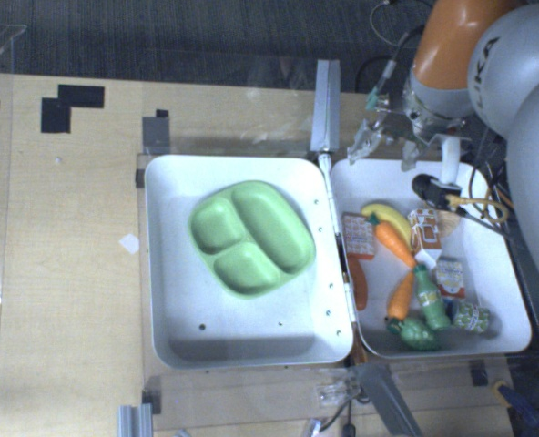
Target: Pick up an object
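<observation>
My gripper (386, 147) hangs over the far rim of the right bin (515, 321), its two fingers apart with nothing between them. Below it in that bin lie a yellow banana (384, 214), an orange carrot (394, 240) and a second carrot (401, 296). A red packet (359, 237) and a red sausage-like piece (361, 286) sit by the left wall. A green bottle (429, 299), a brown snack packet (424, 228), a small printed packet (449, 277), a green can (471, 317) and a dark green vegetable (418, 334) fill the near right part.
The left bin (174, 335) holds a green divided plate (251, 237). A metal divider post (322, 107) stands between the bins at the back. Black marker patches (69, 106) lie on the wooden bench at the far left.
</observation>
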`<state>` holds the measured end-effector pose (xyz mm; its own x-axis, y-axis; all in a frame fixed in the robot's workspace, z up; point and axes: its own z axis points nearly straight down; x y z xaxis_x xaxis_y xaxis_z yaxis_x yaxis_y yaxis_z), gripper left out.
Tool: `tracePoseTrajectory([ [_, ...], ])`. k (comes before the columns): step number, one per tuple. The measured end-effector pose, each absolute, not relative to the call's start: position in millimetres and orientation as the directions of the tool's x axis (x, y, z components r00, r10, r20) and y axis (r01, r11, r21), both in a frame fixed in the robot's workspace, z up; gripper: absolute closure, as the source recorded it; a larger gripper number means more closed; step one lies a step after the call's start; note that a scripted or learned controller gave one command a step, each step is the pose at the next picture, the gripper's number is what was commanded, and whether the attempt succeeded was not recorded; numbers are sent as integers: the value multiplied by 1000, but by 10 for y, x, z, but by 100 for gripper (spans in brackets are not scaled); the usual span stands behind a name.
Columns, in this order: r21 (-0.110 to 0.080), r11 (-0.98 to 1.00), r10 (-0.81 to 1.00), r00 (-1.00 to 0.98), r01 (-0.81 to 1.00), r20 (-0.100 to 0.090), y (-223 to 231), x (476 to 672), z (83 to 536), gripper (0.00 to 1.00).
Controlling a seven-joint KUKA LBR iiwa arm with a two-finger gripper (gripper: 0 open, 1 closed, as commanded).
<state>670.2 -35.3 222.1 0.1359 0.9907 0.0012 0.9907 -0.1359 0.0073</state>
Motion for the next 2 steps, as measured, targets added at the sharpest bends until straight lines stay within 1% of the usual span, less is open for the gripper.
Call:
tracePoseTrajectory([
  [2, 7, -136, 991, 136, 991, 1, -353, 6701, 2220, 0],
])
